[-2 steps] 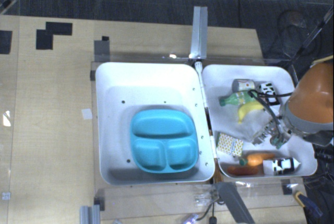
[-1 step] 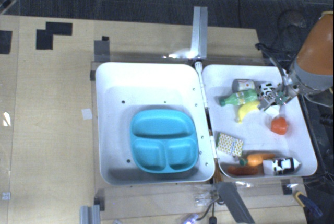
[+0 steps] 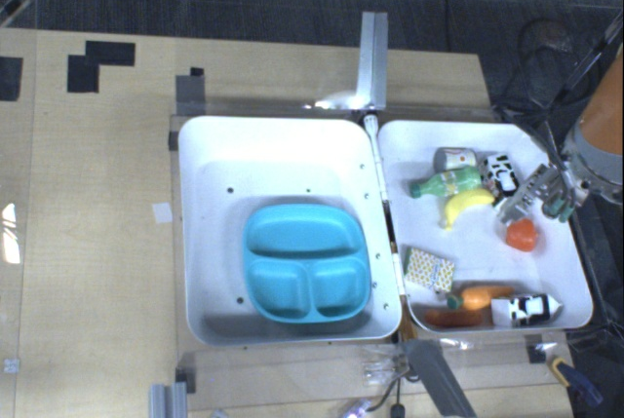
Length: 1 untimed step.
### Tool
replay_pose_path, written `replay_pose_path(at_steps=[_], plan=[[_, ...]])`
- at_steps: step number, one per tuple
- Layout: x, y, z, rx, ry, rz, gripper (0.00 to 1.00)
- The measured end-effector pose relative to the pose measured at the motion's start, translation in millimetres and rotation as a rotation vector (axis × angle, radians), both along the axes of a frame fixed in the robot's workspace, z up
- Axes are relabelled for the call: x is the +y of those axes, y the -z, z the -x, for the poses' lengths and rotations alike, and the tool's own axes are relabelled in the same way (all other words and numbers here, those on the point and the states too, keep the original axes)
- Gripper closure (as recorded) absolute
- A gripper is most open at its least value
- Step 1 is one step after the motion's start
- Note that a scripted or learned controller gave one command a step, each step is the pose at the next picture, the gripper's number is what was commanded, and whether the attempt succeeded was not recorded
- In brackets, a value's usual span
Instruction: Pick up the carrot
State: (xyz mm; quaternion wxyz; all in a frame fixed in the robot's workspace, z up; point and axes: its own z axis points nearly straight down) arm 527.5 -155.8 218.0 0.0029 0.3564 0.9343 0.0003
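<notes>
Counter: pale wooden counter (image 3: 88, 241) carrying two shallow white plastic bins side by side.
Left bin: white bin (image 3: 210, 211) holding a light-blue moulded plastic tray with three compartments (image 3: 306, 259).
Right bin: white bin (image 3: 565, 304) holding the loose items.
Carrot: stubby orange carrot (image 3: 480, 297), lying on its side near the right bin's front wall, between a patterned square packet (image 3: 429, 268) and a white-and-black cow-patterned bottle (image 3: 526, 310); a dark reddish item lies just in front of it, too small to identify.
Other contents: green bottle (image 3: 447, 182), yellow banana (image 3: 466, 205), grey can (image 3: 453, 158), a second black-and-white patterned item (image 3: 501, 174), and a small round red-orange tomato-like object (image 3: 522, 235), all toward the bin's back half.
Arm: grey arm with orange band entering from the right edge.
Pincer: metal two-finger pincer (image 3: 548, 192) over the right bin's right side, just above the red-orange round object; how far apart it stands cannot be told, and nothing is seen between its fingers.
Progress: judged as not yet begun on the target; the carrot rests untouched in the bin, well apart from the pincer.
Remaining: bring the pincer toward the front wall, close on the carrot, lift it.
</notes>
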Motion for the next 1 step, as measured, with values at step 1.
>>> replay_pose_path(at_steps=[1], plan=[[-16.8, 21.2, -68.4, 0.000, -0.093, 0.001, 1.00]])
